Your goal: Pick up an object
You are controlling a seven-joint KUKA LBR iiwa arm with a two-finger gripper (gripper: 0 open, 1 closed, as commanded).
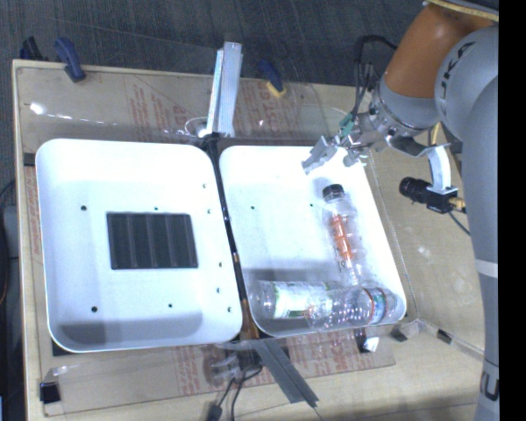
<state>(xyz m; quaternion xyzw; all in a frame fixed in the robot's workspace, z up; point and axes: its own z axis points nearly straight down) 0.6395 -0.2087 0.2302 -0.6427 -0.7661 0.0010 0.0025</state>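
A clear bottle (343, 232) with orange label lies below the empty, parted end effector (332, 153).

Left bin (61, 235): white plastic, smooth, slightly glossy.
Right bin (272, 209): same white plastic finish.
Dark ribbed pad (152, 240): matt, grooved surface.
Small bottle (343, 229): clear glossy plastic, dark cap.
Large bottle (324, 303): clear plastic, shiny.
Bench (421, 261): pale wood, matt.
Pincer (335, 154): bare metal, dull sheen.

Bench (421, 261) w/ 2 white bins: left (61, 261), right (272, 191), touching.
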